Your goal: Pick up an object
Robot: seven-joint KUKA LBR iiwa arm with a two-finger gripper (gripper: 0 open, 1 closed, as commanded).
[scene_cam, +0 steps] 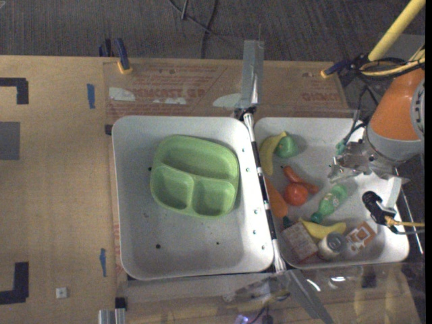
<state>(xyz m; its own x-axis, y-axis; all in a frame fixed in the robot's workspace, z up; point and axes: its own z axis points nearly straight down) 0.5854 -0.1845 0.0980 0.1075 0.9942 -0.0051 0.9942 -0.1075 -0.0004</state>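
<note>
I'm watching the gripper hang over the right-hand half of the right bin, at the end of the arm with its orange band. The view is too coarse for me to tell whether it is released or clenched, and I can make out nothing caught in it. It sits just up and to the right of the green bottle. It is close to the bottle, but I can't say whether they touch.

My count is two bins, two bananas and one of each other thing. The left bin holds a single green plate with three compartments, lying flat towards the bin's far side.

Everything there is to pick lies in the right bin:
- The upper banana lies by the left wall at the far end, with the green pear touching its tip.
- Nearer me along that wall lies the orange carrot, and the red ball is just beside it. A small orange piece pokes out from behind the ball.
- The green bottle lies tilted in the middle of the bin.
- The lower banana is near the front, between the bottle and the brown carton.
- The white-topped can stands just beside the carton.
- The orange-and-white packet lies to the can's right, near the front corner
</note>
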